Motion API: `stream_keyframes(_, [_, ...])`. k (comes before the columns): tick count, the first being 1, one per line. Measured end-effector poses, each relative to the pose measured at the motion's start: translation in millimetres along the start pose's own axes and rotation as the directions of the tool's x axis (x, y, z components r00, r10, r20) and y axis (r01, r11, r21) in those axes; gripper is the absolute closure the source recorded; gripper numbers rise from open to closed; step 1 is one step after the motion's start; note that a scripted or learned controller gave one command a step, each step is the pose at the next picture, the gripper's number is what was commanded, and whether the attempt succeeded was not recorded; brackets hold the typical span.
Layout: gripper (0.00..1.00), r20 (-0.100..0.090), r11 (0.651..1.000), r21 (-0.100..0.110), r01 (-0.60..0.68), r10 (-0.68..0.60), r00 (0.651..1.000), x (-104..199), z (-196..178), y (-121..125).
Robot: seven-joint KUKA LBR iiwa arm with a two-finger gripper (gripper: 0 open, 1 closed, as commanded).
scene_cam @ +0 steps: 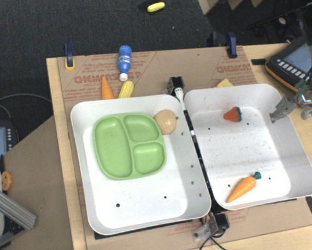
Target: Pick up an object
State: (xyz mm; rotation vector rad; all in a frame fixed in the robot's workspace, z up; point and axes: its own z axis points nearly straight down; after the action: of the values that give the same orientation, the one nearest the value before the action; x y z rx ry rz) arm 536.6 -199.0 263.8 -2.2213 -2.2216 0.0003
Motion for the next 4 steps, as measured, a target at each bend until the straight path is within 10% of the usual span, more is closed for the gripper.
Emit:
stream_keyframes(1, [0.00, -0.005, 1.000, 0.010, 0.003, -0.003, 1.000, 9.4, 127.9, 31.8])
stream_keyframes(3, [0.00, 0.001, 1.000, -0.006, 0.006, -0.006, 1.000, 85.1, 178.4, 132.5])
stream_keyframes(4, [1.00, 0.003, 1.000, -0.007, 0.002, -0.002, 1.000, 81.4, 167.5, 131.2])
